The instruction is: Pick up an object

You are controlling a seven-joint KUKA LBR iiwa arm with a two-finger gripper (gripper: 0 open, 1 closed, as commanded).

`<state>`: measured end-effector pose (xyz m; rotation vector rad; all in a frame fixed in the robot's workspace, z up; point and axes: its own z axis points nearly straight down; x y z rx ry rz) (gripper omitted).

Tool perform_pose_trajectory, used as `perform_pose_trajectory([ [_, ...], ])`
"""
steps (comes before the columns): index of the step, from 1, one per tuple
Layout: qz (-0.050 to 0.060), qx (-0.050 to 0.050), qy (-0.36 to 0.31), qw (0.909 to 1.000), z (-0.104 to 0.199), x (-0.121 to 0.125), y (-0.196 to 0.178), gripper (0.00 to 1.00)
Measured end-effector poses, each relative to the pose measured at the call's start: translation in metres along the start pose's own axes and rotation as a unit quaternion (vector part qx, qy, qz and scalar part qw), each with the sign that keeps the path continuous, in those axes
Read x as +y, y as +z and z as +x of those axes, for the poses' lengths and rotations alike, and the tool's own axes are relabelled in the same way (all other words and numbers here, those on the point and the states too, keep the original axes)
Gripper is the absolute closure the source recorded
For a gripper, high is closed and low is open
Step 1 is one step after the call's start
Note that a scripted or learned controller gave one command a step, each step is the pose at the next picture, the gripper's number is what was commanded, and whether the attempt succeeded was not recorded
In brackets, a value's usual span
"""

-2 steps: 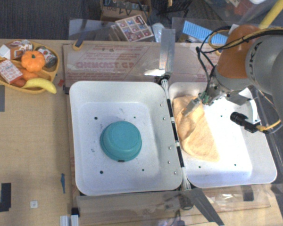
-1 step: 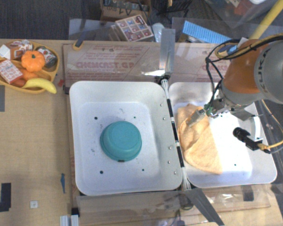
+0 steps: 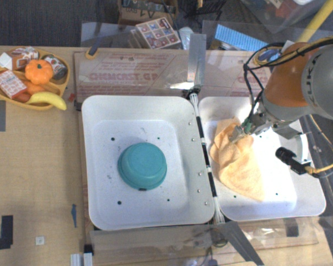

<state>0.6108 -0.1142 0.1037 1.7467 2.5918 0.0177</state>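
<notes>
Gripper [image 3: 247, 128] at yellow cloth [image 3: 238, 162], right bin [image 3: 308, 201].
Tips touch the cloth's upper edge; grip state cannot be judged. Teal bowl [image 3: 143, 165] lies well left of the cloth.

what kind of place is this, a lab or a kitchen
Most likely a robot lab: a robot arm reaches over two white bins on a workbench, with loose cables and toy fruit nearby.
</notes>
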Motion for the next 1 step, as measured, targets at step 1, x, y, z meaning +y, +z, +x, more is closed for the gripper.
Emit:
perform_pose_trajectory([
  [1,0.008,0.001,0.126,0.9920,0.0325,0.0448,-0.0809,1.00],
])
